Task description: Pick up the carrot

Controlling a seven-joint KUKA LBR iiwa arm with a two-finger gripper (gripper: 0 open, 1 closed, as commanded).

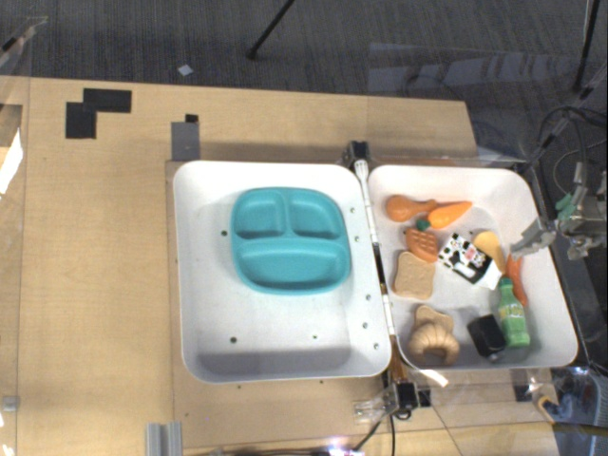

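The carrot point(449, 214) is a short orange cone with a small green end. It lies near the back of the right bin point(549, 283), just right of an orange-brown drumstick point(407, 206). My gripper point(543, 237) hangs at the right bin's right rim, well to the right of the carrot and a little nearer the front. It is apart from the carrot, with a yellow piece point(488, 246) and a black-and-white spotted toy point(464, 256) lying between them. Nothing shows in the gripper.
The right bin also holds a waffle piece point(423, 244), a bread slice point(414, 275), a croissant point(434, 336), a green bottle point(513, 317), a black block point(487, 336) and a red-orange stick point(517, 278). A teal divided plate point(290, 237) sits in the left bin point(204, 283).
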